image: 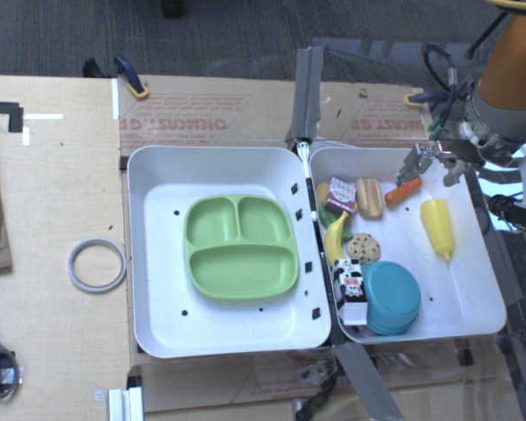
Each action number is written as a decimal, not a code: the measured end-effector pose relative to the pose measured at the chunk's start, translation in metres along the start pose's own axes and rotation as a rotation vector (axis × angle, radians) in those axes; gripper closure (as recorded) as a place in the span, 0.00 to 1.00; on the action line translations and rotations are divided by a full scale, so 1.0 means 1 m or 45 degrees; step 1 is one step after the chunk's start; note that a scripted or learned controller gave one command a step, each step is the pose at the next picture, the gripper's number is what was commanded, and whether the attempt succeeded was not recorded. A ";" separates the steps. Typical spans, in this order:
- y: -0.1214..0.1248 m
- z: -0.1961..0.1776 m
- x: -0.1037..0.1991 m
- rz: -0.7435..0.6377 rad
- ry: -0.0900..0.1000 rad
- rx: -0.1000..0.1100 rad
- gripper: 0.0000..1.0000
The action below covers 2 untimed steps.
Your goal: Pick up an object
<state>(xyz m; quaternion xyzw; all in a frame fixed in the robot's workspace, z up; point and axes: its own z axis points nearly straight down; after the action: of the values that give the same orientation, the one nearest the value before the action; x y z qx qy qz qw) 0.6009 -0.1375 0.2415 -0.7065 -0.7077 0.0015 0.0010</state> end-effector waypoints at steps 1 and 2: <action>-0.015 0.089 -0.070 -0.106 0.000 0.000 0.00; 0.023 0.117 -0.071 -0.195 -0.001 -0.004 0.00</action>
<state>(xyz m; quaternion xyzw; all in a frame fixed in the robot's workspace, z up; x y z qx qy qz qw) 0.6231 -0.2090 0.1242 -0.6503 -0.7597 0.0005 -0.0002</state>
